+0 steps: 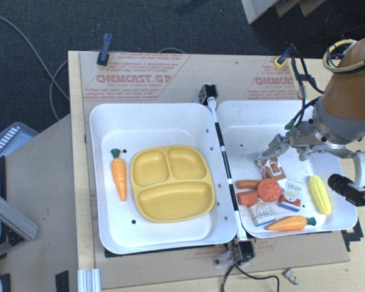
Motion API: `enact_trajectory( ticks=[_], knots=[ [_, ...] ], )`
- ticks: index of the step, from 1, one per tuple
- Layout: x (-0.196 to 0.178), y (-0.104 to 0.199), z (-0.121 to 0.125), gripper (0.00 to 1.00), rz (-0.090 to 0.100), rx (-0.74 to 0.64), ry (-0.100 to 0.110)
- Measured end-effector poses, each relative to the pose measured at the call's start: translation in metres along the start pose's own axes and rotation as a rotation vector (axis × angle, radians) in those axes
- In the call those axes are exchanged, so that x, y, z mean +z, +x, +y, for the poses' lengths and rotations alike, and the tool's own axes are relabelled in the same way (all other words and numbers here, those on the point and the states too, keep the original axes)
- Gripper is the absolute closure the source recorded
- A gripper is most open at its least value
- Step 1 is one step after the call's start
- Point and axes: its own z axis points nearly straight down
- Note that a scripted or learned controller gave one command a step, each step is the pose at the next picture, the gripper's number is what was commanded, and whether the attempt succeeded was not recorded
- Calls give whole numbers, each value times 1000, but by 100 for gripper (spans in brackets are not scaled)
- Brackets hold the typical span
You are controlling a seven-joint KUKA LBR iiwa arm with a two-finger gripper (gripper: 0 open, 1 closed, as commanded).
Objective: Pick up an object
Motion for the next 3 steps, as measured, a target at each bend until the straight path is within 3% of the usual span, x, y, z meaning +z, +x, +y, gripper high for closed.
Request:
enact_trajectory(
  ticks=[1,2,3],
  knots=[
    [121,-14,21,0,0,1,1],
    [111,-14,22,100,-1,2,-2],
    [27,55,44,100,0,-1,-2]
  ],
)
